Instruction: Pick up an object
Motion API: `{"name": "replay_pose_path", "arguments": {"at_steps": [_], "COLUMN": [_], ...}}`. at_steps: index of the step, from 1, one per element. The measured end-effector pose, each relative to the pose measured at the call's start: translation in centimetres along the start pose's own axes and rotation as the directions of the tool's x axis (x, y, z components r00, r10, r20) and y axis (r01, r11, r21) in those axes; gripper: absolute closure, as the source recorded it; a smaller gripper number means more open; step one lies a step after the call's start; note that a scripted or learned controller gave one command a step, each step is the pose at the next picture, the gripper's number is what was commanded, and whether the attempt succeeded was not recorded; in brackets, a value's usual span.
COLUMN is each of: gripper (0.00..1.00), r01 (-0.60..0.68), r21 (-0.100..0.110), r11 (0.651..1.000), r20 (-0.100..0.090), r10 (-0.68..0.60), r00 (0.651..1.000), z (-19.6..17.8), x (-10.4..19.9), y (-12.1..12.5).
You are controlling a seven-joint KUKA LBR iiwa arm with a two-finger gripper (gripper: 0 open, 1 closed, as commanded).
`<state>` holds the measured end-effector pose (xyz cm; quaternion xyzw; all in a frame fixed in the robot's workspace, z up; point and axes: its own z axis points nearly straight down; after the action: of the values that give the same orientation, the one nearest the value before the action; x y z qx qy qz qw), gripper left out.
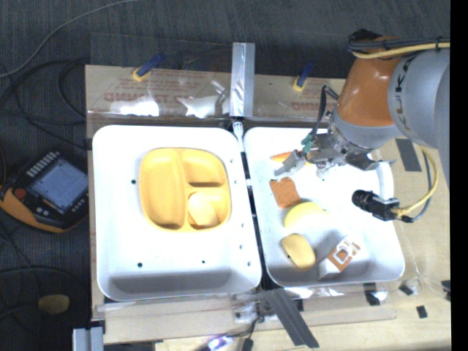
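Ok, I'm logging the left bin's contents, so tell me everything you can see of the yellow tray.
The yellow tray is a glossy, plastic-looking dish with rounded corners, divided into three compartments: one long one on its left side and two smaller ones on its right. It lies flat, open side up, on the floor of the left bin, roughly centred. A pale rounded lump sits in its lower right compartment.

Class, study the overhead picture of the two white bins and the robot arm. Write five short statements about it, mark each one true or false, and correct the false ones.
1. The yellow divided tray lies in the left bin. True.
2. The arm reaches in over the left bin. False: it is over the right bin.
3. The brown cracker-like piece lies in the right bin. True.
4. The right bin holds just one object. False: it holds several.
5. The handheld controller lies inside a bin. False: it is on the floor, left of the bench.
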<state>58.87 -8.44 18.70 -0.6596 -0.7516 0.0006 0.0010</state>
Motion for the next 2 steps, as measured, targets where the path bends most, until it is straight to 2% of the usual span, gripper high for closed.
{"name": "replay_pose_path", "arguments": {"at_steps": [1, 2], "gripper": [0.0, 0.0], "r01": [0.263, 0.22], "r21": [-0.011, 0.015], "r11": [0.965, 0.975], "r20": [0.006, -0.006], "r10": [-0.263, -0.22], "r00": [0.965, 0.975], "z": [9.8, 10.0], "x": [-1.9, -3.1], "y": [-1.3, 4.8]}}
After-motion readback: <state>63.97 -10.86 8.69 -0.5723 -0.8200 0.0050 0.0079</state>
